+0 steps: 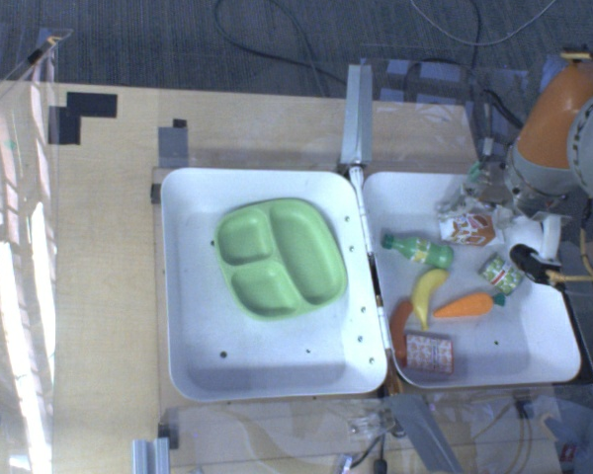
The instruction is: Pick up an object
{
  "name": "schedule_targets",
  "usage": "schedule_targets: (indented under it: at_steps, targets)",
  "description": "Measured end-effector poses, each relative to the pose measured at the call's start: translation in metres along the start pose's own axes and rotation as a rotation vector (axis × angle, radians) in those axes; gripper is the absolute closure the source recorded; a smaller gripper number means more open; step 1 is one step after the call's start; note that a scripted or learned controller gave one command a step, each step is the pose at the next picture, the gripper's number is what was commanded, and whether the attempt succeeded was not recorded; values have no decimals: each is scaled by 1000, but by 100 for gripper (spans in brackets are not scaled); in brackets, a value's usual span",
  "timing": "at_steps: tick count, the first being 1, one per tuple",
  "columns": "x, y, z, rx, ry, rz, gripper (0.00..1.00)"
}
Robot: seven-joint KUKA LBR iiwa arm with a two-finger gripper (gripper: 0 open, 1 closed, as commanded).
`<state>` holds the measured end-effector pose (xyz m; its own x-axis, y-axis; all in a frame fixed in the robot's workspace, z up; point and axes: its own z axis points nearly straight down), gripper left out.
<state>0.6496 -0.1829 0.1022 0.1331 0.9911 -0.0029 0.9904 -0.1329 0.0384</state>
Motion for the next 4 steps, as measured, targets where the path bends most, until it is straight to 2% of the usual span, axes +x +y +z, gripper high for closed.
schedule_targets:
  at_steps: [1, 2, 3, 4]
  targets:
    - [7, 8, 0, 0, -4, 245, 0]
    - [7, 8, 0, 0, -4, 245, 0]
    - [9, 11, -13, -7, -4, 237, 100]
    - [55, -7, -93, 33, -1, 277, 100]
